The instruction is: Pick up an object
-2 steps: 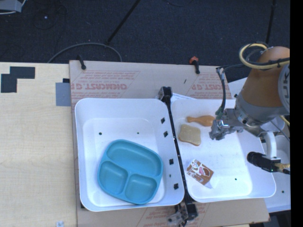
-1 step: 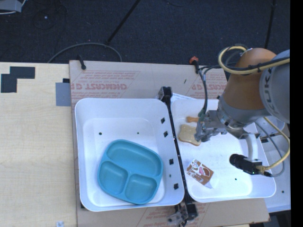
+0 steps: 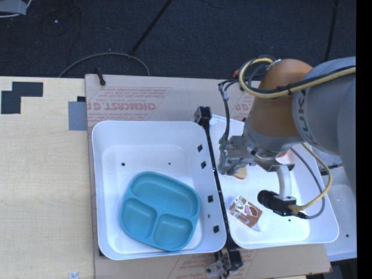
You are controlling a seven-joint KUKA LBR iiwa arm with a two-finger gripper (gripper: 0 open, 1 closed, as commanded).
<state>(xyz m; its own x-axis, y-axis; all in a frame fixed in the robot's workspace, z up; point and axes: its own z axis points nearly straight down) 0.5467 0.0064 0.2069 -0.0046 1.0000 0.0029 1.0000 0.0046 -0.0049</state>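
Desk [image 3: 40, 173] of pale wood meets dark carpet [image 3: 174, 28]. You see a small brown-and-white packet [image 3: 245, 211] lying in the right bin [image 3: 325, 228], just below the gripper [image 3: 232, 166].

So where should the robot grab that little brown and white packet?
Probably across its short sides, coming straight down from above. The packet lies flat and slanted on the right bin floor, with bare floor around it, so nothing blocks a top approach. The gripper hangs just up-left of it.
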